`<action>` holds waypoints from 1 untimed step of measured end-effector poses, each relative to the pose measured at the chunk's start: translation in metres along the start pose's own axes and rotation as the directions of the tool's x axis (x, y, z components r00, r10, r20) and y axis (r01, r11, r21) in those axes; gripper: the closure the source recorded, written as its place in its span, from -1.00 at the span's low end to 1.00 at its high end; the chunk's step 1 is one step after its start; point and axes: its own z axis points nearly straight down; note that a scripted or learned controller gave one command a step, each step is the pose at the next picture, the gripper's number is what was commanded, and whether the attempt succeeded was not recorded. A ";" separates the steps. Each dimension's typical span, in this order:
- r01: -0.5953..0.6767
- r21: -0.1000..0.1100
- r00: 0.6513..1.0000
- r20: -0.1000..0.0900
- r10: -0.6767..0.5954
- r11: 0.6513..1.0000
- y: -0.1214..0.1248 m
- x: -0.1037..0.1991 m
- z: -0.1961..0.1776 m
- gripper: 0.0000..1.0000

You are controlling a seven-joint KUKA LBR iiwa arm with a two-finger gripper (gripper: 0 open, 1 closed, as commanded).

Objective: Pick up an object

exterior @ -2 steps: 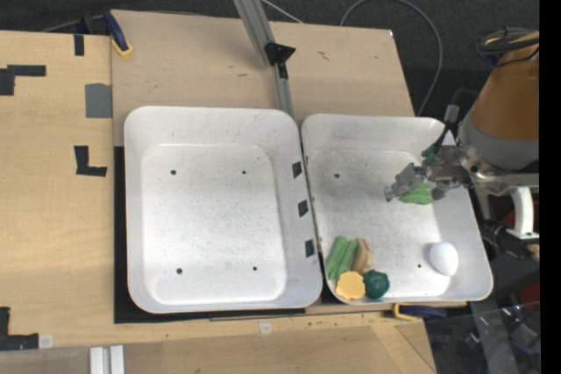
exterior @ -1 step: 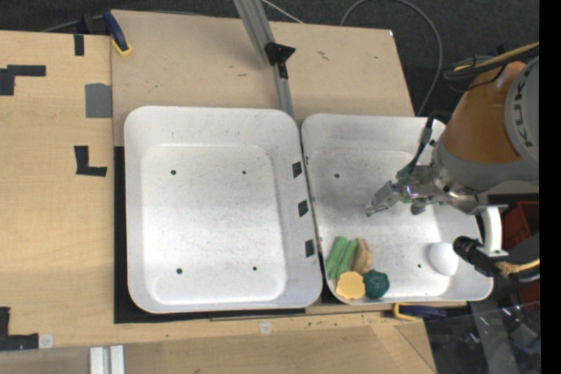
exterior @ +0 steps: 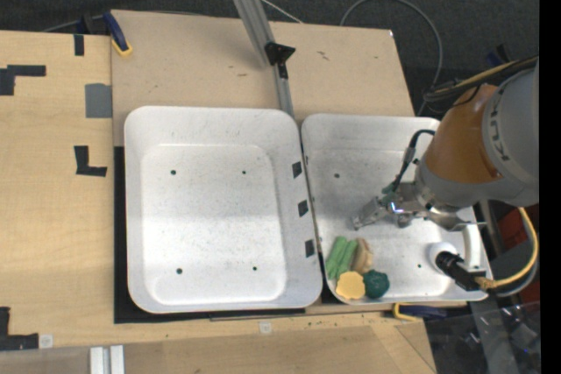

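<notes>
Right shallow white plastic bin [exterior: 368, 144]: a green ridged oblong object [exterior: 340, 255], tan lumpy piece [exterior: 362, 256], yellow rounded block [exterior: 351, 285] and dark green ball [exterior: 376, 282] clustered at the near-left corner, hard against the rim. End effector [exterior: 368, 217] just above the cluster, open floor beyond; finger spread cannot be told. Left shallow white bin [exterior: 210, 123] adjoins. Tan wooden surface [exterior: 53, 188] surrounds; grey metal pole [exterior: 250, 0] slants overhead.

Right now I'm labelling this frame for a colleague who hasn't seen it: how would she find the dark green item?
Start at the right bin and go to its near left corner, where a few small objects cluster. The dark green ball is the rightmost, touching the yellow piece; it alone is dark and round.
</notes>
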 end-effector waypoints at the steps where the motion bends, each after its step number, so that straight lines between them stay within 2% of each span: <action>1: 0.001 -0.004 1.000 0.000 -0.001 1.000 0.001 0.000 -0.013 1.00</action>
